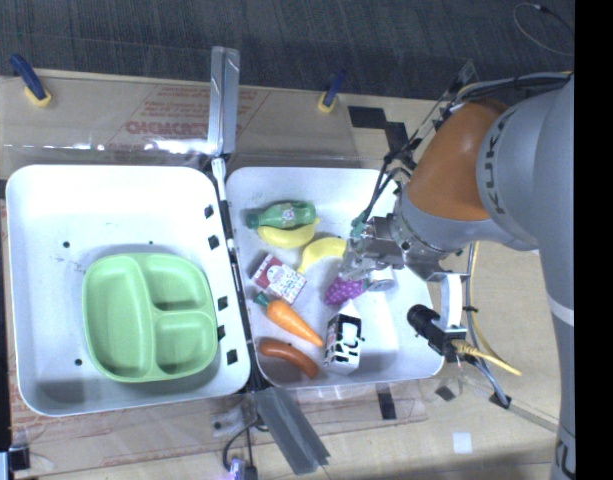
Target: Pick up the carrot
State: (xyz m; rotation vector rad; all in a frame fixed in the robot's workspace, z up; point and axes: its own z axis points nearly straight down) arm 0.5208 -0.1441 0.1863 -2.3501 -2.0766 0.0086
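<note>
Roughly, one carrot (pixel 292 321) in right bin (pixel 406 363), one green tray (pixel 151 316) left, fingers (pixel 364 264) state unclear

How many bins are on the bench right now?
2: the left bin holds a green tray; the right bin holds the carrot and other toys, under the claw.
</note>
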